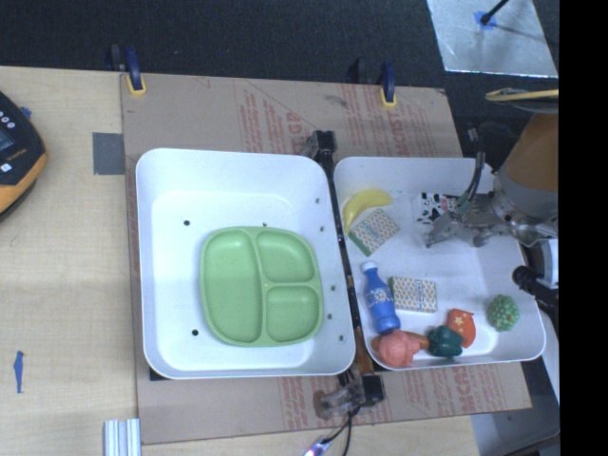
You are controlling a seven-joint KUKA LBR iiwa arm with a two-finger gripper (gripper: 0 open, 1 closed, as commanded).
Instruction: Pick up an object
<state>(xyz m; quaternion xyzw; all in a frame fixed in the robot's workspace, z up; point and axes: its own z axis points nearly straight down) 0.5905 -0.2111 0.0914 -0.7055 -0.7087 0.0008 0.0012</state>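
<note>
The right bin (475,174) holds several small objects: a yellow banana (366,202), a checkered box (375,231), a blue bottle (380,299), a second patterned box (414,294), a pink-orange toy (399,348), a dark green piece (445,341), a red piece (461,323), a green broccoli-like ball (503,312) and a black-and-white toy (433,205). My gripper (458,235) hangs low over the bin's upper right part, just right of the black-and-white toy. It is open, with only bare bin floor between its fingers.
The left bin (171,183) carries a green divided plate (261,286). The arm's orange band (534,150) sits over the right bin's far right rim. A yellow-black device (14,155) lies at the bench's left edge. Clamps hold the board at the back.
</note>
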